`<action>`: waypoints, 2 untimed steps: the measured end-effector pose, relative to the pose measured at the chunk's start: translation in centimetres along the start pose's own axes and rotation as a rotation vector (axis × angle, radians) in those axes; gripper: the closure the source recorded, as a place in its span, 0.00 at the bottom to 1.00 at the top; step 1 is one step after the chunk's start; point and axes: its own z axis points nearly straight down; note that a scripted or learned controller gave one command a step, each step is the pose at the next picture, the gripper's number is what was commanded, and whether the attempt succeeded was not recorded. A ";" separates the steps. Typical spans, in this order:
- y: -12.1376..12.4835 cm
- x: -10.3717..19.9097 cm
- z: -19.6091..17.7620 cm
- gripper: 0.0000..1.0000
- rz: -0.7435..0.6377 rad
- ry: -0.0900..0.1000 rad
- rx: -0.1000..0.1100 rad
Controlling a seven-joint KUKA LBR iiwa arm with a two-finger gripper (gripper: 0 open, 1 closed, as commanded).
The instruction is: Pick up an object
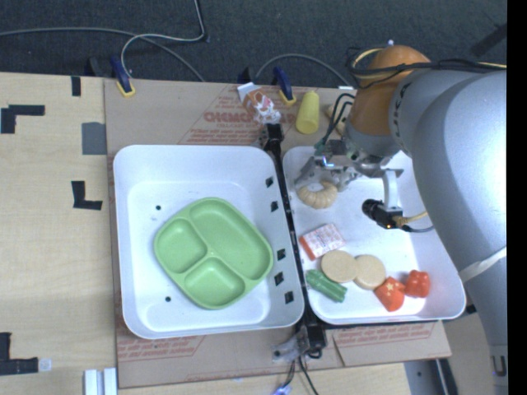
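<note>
- On the desk point(49, 245) stood two white bins: the left bin point(132, 220) held one green divided plate point(212, 252).
- The right bin point(436, 290), partly covered by the arm point(449, 138), held one tan ring-shaped pastry point(317, 194), one red-and-white packet point(323, 240), two tan round biscuits point(352, 268), one green piece point(326, 286) and two red pieces point(403, 289).
- The claw point(328, 167) hung just above the pastry; its state was hard to make out.
</note>
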 end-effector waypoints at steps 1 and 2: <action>0.1 0.0 -1.1 1.00 -0.001 -0.001 -0.002; -6.5 6.8 -10.0 1.00 -0.001 0.002 0.000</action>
